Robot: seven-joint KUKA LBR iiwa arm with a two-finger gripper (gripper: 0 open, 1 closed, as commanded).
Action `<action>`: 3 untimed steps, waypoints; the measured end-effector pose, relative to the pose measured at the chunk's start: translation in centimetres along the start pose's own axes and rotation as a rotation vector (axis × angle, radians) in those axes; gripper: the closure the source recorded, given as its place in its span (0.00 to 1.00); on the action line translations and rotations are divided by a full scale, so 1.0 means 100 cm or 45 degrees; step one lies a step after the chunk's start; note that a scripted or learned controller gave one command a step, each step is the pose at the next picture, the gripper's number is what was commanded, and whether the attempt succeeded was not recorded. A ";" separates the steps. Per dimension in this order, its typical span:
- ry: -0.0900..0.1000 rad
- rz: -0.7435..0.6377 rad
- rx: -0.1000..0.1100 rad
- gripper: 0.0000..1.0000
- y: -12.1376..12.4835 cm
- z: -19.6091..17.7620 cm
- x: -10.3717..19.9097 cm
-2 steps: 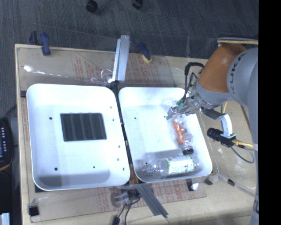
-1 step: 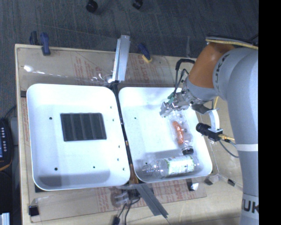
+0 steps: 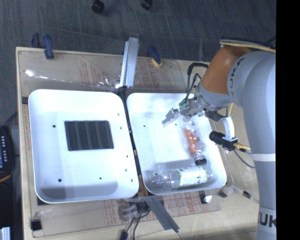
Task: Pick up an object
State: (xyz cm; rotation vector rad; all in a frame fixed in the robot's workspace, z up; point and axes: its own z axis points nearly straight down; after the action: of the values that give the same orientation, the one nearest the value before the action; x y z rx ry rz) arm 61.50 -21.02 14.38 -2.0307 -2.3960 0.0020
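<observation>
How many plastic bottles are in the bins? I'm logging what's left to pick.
2, both in the right bin: one clear bottle with orange contents lying under the gripper, one labelled bottle along the near wall. Nothing appears hidden elsewhere.

Robotics lab, bin-picking test bench.
Grey industrial arm [image 3: 253, 93] with orange band reaches in from the right over a plywood bench [image 3: 70, 70] carrying two shallow white bins: left bin [image 3: 42, 140], right bin [image 3: 150, 136]. Blue clamps [image 3: 47, 46] grip the bench's far edge, a metal rail [image 3: 129, 63] stands between the bins, loose cables [image 3: 194, 75] run near the arm. Dark carpet [image 3: 70, 18] beyond, with chair castors [image 3: 98, 6] at the far side.
</observation>
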 end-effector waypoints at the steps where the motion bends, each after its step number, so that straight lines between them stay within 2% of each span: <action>1: 0.002 -0.018 0.001 0.00 -0.041 -0.044 0.007; 2: 0.003 -0.045 0.004 0.00 -0.037 -0.023 0.008; 3: 0.005 -0.135 0.006 0.00 -0.044 -0.029 0.009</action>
State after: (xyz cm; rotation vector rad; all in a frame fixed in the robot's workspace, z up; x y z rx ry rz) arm 57.06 -20.85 17.24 -1.8975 -2.4950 0.0031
